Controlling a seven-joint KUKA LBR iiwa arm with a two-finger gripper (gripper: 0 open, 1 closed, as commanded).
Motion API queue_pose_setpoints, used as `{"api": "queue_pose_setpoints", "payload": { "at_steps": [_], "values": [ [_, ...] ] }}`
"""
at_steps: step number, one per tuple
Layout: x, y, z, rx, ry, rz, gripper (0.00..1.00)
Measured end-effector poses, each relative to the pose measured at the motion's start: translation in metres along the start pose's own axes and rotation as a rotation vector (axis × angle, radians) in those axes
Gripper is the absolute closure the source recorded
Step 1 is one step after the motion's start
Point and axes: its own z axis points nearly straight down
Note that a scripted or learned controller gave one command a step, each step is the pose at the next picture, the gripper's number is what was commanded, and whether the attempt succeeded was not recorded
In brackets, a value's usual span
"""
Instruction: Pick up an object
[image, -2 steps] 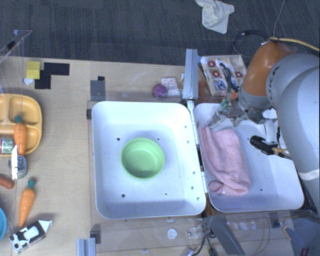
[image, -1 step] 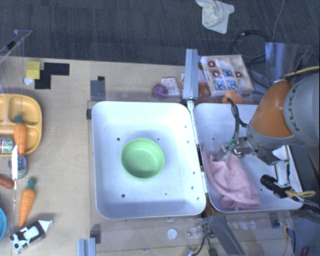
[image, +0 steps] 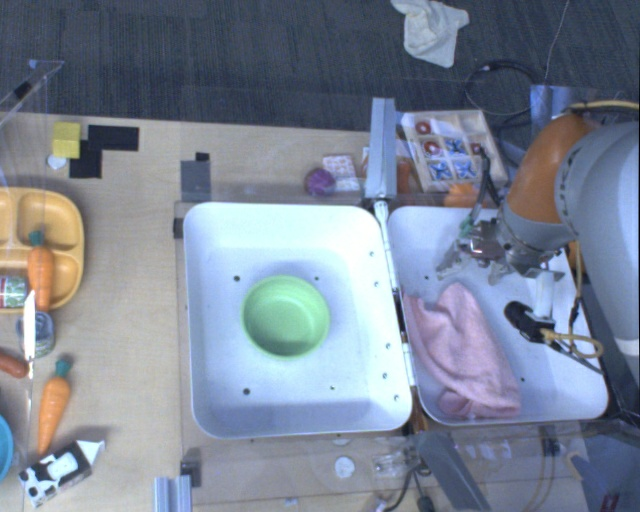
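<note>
Pink towel (image: 465, 355) is found crumpled in the near half of the right bin (image: 570, 400), pressed against that bin's left wall. To its left, a green bowl (image: 287, 316) is set upright in the middle of the left bin (image: 220, 250). On the desk (image: 120, 330), well left of both bins, an orange carrot (image: 52, 402) is laid, and farther back a yellow tray (image: 60, 215) is placed. The hand (image: 465, 252) is seen over the far half of the right bin, just beyond the towel's far edge and apart from it; whether it is released or clenched cannot be told. Beyond the bins, a small purple object (image: 320, 181) and a picture card (image: 448, 150) are laid. Farthest, a white cloth (image: 432, 30) is seen on the dark floor.
</note>
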Motion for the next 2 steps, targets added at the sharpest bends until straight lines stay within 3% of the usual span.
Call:
{"api": "queue_pose_setpoints", "payload": {
  "at_steps": [1, 2],
  "values": [
    [0.029, -0.055, -0.003, -0.003, 0.002, -0.103, 0.00],
    [0.029, -0.051, -0.017, -0.017, -0.001, -0.105, 1.00]
  ]
}}
